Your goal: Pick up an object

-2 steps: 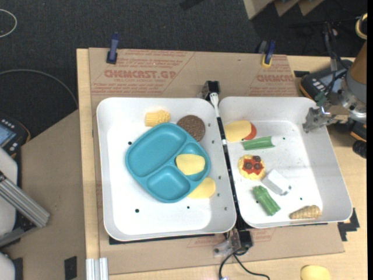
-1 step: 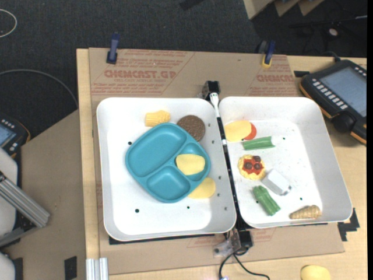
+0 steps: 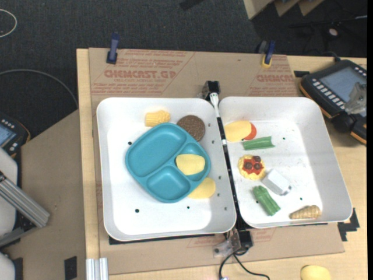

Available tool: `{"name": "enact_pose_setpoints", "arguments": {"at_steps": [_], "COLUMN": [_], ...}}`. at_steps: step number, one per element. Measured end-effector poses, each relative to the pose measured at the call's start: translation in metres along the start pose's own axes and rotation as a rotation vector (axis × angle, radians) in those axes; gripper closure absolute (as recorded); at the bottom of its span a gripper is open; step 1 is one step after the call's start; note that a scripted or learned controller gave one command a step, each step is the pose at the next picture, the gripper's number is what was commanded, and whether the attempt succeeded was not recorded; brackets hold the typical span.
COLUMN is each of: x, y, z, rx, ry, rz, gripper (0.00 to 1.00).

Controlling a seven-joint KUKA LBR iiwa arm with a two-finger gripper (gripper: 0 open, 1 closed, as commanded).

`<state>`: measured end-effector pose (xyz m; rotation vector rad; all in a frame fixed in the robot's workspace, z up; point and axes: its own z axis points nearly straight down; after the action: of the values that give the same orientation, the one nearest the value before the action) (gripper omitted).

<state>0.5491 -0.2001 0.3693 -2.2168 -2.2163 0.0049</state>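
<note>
Blue tray [image 3: 152, 156]: glossy plastic, three compartments, mid left bin [image 3: 113, 214].
Yellow piece [image 3: 190, 164]: smooth, rounded, in tray's right compartment.
Tart [image 3: 252, 167]: ridged, right bin [image 3: 329, 156].

Bright, even overhead light. The white bins [image 3: 111, 156] nearly glare, shadows under the blue tray [image 3: 152, 156] stay faint, dark floor [image 3: 52, 22] dims, focus slightly soft throughout.

The blue divided tray [image 3: 165, 162] covers part of the brown cookie [image 3: 192, 127] and the yellow piece [image 3: 203, 189]; a yellow object [image 3: 315, 272] is cut by the bottom edge.
</note>
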Motion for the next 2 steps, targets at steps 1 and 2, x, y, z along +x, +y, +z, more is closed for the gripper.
{"name": "enact_pose_setpoints", "arguments": {"at_steps": [1,2], "x": [-0.016,-0.015], "y": [-0.050,-0.040], "z": [0.034,0.092], "rx": [-0.003,-0.001], "ry": [-0.002,0.000], "rz": [0.003,0.000], "gripper": [1.00,1.00]}}
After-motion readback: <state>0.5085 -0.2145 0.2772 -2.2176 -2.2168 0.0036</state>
